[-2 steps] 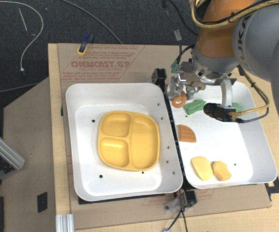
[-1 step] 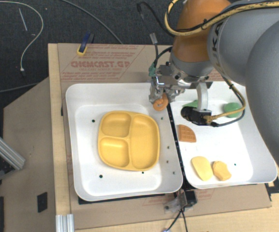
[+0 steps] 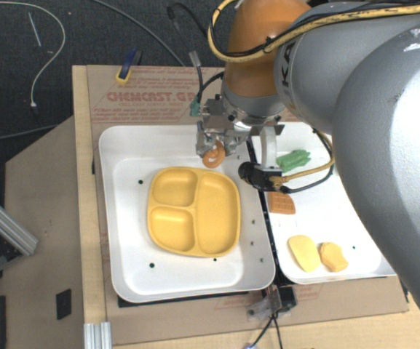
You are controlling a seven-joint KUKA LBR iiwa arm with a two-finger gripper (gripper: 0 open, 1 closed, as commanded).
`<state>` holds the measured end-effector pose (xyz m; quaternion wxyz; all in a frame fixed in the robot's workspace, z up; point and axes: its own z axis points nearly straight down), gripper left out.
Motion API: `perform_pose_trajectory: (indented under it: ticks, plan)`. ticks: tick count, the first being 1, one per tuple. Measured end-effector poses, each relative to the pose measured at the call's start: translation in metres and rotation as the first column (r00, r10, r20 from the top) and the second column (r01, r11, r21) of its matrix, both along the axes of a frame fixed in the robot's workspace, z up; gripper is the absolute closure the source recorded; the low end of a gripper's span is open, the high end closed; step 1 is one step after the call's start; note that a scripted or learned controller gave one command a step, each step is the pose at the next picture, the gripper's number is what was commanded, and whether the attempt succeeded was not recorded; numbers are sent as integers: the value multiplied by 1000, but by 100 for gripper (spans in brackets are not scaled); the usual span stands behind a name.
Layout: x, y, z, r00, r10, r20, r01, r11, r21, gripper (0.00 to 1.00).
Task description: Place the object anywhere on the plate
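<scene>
A large grey robot arm with an orange band (image 3: 264,20) above its wrist reaches in from the right and bends downward over the far edge of the left shallow white bin (image 3: 122,267). Its two-finger metal gripper (image 3: 212,151) points down, and a small round orange-brown object (image 3: 212,157), shaped a little like a ring or pretzel, sits pinched between the fingertips. The object hangs just beyond the far right corner of the yellow plastic plate with three compartments (image 3: 193,211), close to the plate's rim but not over it.

The plate lies in the middle of the left bin, with a border of bare white bin floor on every side; the widest open strips are to the plate's left and on its near side. The plate's own compartments hold nothing.

To the right of the plate, across the seam where the two bins meet, the right white bin (image 3: 362,267) holds a green leafy toy piece (image 3: 295,158), an orange ridged piece (image 3: 282,205), a pale yellow oval piece (image 3: 304,253) and a darker yellow lump (image 3: 333,257) touching it. Dark cables (image 3: 268,177) loop from the wrist down beside the plate's right edge.
</scene>
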<state>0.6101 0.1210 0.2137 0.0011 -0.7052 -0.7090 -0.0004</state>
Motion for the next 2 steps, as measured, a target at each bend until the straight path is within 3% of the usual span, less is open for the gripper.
perform_pose_trajectory:
  ticks: [1, 2]
  plan:
    - [-7, 56, 1, 1000, 1, 1, -1, 1000, 0, 100]
    - [-6, 53, 1, 1000, -4, 0, 4, 1000, -1, 0]
